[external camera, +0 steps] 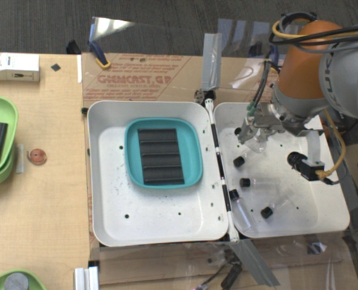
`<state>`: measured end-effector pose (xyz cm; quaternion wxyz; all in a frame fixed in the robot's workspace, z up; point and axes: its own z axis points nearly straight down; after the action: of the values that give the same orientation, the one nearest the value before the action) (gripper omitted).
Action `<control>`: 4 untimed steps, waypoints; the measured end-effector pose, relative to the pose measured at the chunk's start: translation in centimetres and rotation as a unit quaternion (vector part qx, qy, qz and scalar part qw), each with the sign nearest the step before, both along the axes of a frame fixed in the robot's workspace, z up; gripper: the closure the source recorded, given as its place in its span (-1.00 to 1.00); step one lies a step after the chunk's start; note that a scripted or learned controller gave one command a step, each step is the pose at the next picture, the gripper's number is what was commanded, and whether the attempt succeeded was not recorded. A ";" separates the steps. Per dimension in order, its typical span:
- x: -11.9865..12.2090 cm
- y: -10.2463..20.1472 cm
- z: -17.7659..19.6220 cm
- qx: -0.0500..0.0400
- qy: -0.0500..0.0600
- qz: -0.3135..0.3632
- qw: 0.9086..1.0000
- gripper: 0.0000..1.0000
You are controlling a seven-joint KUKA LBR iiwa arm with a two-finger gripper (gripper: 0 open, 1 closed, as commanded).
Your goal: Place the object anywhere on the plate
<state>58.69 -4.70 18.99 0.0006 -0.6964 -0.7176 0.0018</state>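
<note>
Over the right bin (339, 219), tool (254, 139) hung low among small dark objects (239, 161), seemingly for a pick, grip state unclear; teal plate (194, 156) sat in left bin (106, 216).

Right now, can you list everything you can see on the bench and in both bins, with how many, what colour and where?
White bins: two, side by side at centre.
Plate: one, teal with a dark ribbed insert, in the left bin.
Small black pieces: about four, scattered in the right bin.
Green trays: a stack, far left edge, holding a dark block.
Round reddish disc: one, on the wood beside the green trays.
White box: one, upper left.
Cardboard sheet: one, brown with red print, behind the left bin.
Arm: one, grey with an orange band, from the right.
End effector: one, over the right bin's upper part.
</note>
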 end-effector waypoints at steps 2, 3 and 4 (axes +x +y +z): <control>-2.2 -3.4 0.1 0.000 0.000 0.002 1.000 -1.00; -7.8 -8.3 -2.2 0.001 0.000 -0.013 1.000 -1.00; -10.9 -15.1 -3.3 0.001 -0.001 -0.030 1.000 -1.00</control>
<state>47.76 -19.82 15.73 0.0007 -0.7176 -0.6964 0.0006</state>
